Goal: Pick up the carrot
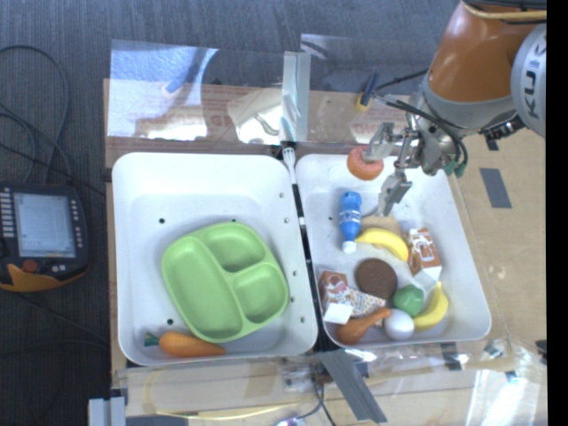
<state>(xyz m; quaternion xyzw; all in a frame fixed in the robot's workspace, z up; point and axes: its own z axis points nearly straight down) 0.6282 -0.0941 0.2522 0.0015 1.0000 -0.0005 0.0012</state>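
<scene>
Two fingers seemingly spread | pincer [393, 169] empty | carrot [184, 344] far-off

Arm [484, 56]: one, grey, entering from the upper right of the frame. Its broad orange band fills the upper right corner, with grey housing beside it at the right edge (part of a dark letter marking shows there).

Wrist [439, 118]: grey collar below the orange band, angled down and toward the left of the frame; thin cables run off it to the left.

Gripper [393, 171]: metal, two-fingered, hanging from the wrist at the upper right of centre. Fingers [390, 193] point downward and slightly left, spread apart, nothing between them.
</scene>
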